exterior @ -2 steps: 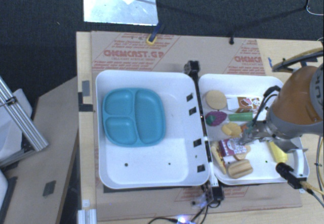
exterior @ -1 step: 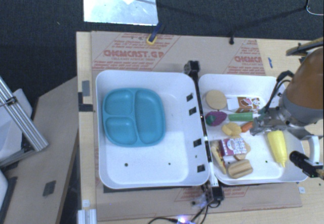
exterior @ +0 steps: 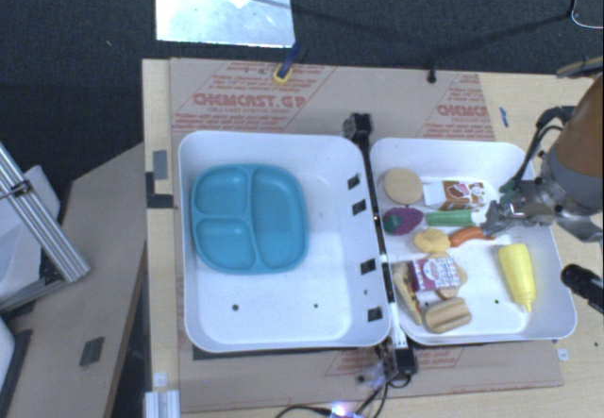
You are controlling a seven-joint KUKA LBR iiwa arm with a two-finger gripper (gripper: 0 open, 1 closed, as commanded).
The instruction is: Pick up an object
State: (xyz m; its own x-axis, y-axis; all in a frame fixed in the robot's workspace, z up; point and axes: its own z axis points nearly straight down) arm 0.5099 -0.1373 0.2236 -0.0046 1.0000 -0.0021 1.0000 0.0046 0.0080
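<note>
The right bin (exterior: 510, 157) holds several toy foods: a tan round cookie (exterior: 403, 185), a white packet (exterior: 460, 192), a green piece (exterior: 452, 216), a purple piece (exterior: 403, 220), a small yellow piece (exterior: 432, 241), an orange carrot (exterior: 466, 237), a yellow corn cob (exterior: 517, 275), a red-and-white packet (exterior: 436, 273) and a hot dog bun (exterior: 446, 314). My gripper (exterior: 497, 217) reaches in from the right and sits low over the right end of the carrot and the green piece. Nothing shows clearly between its tips.
The left bin (exterior: 330, 312) carries a blue divided plate (exterior: 250, 218). A black divider with clips (exterior: 370, 237) runs between the bins. Cardboard (exterior: 255, 95) lies under both bins. A metal frame (exterior: 38, 227) stands at the far left.
</note>
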